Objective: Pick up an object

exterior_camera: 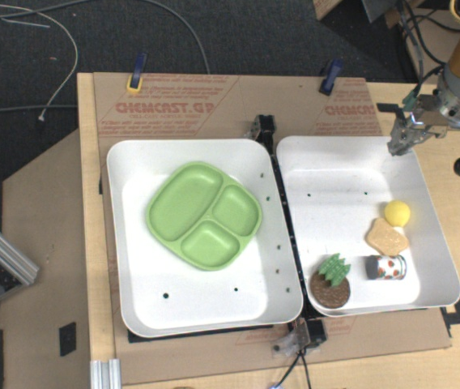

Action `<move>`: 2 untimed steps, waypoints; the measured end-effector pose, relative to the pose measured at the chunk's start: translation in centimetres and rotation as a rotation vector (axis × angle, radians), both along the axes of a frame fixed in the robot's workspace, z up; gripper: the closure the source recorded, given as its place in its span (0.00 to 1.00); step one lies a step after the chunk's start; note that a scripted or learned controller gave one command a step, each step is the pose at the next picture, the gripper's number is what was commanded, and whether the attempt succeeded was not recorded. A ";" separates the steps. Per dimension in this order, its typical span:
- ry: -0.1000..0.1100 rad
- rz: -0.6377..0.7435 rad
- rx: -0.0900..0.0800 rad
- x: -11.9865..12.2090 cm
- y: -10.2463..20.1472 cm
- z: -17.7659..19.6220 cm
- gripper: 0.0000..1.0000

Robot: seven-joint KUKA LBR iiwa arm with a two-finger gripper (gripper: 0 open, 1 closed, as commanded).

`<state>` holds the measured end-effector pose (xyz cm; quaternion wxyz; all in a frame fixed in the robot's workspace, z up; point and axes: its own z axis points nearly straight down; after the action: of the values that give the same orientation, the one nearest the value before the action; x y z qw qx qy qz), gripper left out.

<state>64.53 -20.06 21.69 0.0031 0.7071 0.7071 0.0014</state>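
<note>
The right-hand bin (pixel 351 177) serves as landmark. To its left, in the neighbouring bin (pixel 133 282), lies a green three-compartment plate (pixel 204 215). The gripper (pixel 400 142) hangs over the right-hand bin's far right corner, holding nothing; whether it is wide or narrow I cannot tell. Against that bin's near edge sits a small potted plant toy (pixel 331 282), probably light but awkward and top-heavy. Toward the near right side lie a tan bread-like piece (pixel 386 237), likely soft and flat, and a small red-and-white cup-like toy (pixel 388 267) on its side. Smallest, the yellow ball (pixel 397 212) would probably roll; grip across its middle.
</note>
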 end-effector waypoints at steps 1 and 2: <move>0.002 0.001 0.001 0.1 0.0 1.0 1.00; 0.008 0.005 0.005 -1.3 4.8 2.0 1.00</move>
<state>63.21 -15.29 23.72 -0.0014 0.7053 0.7089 0.0005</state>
